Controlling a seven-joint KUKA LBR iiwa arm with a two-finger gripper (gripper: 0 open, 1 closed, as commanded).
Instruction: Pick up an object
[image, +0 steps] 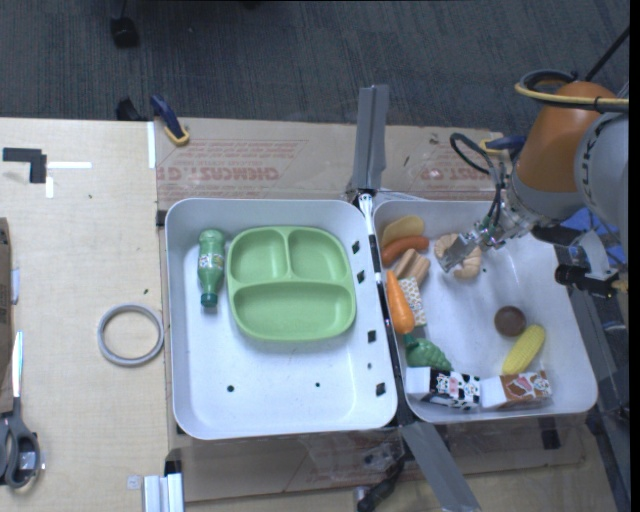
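My gripper (468, 248) hangs low over the far middle of the right bin (560, 300), right at a small tan lump (460, 262) that lies on the bin floor. Whether the lump is gripped is unclear. Along the bin's left wall lie a yellow-orange piece (404, 228), a red sausage (405, 246), a bun (410, 266) and a carrot (400, 306). A brown round piece (510, 320) and a yellow corn cob (523, 348) rest to the right of the middle. Broccoli (426, 353), a cow-print box (455, 388) and a brown packet (525, 386) line the near edge.
The left bin (290, 400) holds a green divided plate (292, 282) and a green bottle (210, 266). A tape ring (130, 333) and scissors (18, 448) lie on the bench at left. A grey post (370, 140) stands behind the two bins.
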